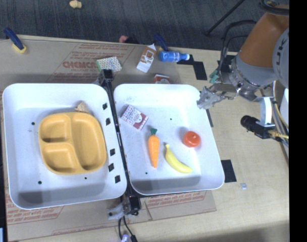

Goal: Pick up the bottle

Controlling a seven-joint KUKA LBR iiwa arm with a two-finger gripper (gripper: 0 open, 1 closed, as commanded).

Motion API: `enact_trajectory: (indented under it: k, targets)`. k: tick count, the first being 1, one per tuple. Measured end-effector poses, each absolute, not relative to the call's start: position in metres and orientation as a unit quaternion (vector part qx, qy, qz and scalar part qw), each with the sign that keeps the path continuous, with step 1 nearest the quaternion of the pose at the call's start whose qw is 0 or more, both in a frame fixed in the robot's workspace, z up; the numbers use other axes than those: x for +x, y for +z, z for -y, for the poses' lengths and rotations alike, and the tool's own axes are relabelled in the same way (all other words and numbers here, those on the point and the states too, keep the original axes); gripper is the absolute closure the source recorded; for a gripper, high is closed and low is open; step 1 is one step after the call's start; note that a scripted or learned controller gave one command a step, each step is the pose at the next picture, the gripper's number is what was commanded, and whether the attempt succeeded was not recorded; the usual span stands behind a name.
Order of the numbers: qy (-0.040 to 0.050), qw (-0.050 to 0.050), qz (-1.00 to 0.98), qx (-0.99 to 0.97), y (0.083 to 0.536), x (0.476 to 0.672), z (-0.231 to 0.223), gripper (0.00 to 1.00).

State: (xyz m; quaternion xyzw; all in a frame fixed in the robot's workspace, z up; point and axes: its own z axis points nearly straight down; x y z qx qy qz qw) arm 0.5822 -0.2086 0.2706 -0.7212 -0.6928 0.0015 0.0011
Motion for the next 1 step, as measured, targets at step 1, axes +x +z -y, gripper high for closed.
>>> enact_trajectory:
  k: [1]
  targets:
    - [0.0015, 0.002, 0.656, -0.754, 0.2625, 0.5241, 0.204, 1.0]
